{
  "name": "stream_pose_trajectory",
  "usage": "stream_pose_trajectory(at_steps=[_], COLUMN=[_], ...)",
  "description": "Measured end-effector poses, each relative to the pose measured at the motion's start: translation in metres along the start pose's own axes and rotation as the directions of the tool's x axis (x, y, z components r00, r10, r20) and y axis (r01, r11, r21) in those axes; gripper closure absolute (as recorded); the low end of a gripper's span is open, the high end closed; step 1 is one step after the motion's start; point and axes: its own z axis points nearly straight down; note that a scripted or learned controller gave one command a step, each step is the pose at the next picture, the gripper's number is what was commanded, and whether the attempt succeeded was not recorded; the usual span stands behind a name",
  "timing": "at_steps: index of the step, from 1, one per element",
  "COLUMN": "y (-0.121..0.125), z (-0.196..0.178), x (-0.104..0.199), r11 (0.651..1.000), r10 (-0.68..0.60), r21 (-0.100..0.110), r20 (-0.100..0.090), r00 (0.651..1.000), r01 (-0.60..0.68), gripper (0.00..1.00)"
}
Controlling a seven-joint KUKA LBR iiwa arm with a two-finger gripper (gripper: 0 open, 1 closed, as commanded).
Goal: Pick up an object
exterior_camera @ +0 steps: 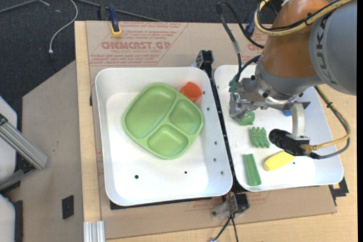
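White bins, gripper (243,106) low over the R bin's left side; grip state can't be told.

Camera view: grey arm w/ orange band covers the upper half of the R bin (309,177). A small green lump (246,118) pokes out just under the gripper, partly hidden, so contact can't be judged. Toward the front sit a ridged green piece (258,137), a long green block (252,169) near the bin's left wall, and a yellow piece (277,162) to the block's right. A bit of blue (287,112) shows beneath the wrist, too small to ID. L bin (113,150) holds a green 3-section plate (163,120) w/ an orange item (191,90) at its upper-right edge.
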Motion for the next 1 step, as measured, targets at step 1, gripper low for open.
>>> stream_pose_trajectory(at_steps=[1], y=[0.0035], z=[-0.0077], x=[0.0577], r11=[1.000], r10=[-0.001], r21=[0.001], r20=[0.000], r00=[1.000], r01=[0.001], gripper=[1.00])
